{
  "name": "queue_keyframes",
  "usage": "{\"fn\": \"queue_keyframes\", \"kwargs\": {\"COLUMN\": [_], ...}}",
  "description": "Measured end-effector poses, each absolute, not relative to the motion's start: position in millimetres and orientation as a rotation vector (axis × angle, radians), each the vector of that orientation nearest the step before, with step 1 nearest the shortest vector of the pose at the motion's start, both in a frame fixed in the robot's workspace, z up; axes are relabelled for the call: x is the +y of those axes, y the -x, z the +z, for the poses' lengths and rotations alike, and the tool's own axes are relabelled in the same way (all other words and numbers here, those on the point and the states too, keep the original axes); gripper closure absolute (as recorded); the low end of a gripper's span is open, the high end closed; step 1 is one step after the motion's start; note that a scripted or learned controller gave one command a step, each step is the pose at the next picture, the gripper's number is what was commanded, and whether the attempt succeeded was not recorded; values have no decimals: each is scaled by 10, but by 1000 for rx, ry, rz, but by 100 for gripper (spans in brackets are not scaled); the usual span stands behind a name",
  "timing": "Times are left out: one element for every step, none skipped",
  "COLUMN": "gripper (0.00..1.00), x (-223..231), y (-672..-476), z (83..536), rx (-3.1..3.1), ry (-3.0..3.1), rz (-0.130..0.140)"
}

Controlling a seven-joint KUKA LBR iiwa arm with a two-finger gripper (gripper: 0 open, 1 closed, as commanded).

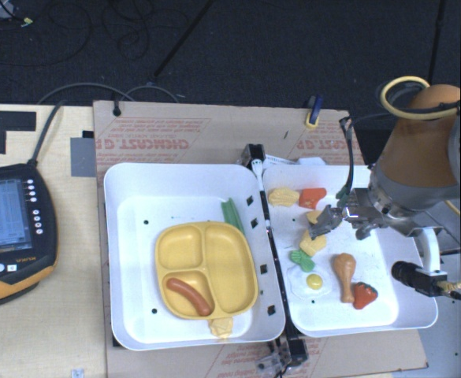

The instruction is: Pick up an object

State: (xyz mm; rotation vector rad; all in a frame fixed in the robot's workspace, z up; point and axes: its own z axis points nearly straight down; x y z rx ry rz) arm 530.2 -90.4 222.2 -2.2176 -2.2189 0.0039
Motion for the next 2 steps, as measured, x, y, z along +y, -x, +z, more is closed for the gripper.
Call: {"fn": "queue_keyframes", "kwargs": {"gripper": [100,100], "x": [-910,153], "y": [-5301,-4751], "z": [2318,3316], "rx": [-2216,-2236], "ry": [2217,2207], "rz": [6,-12]}}
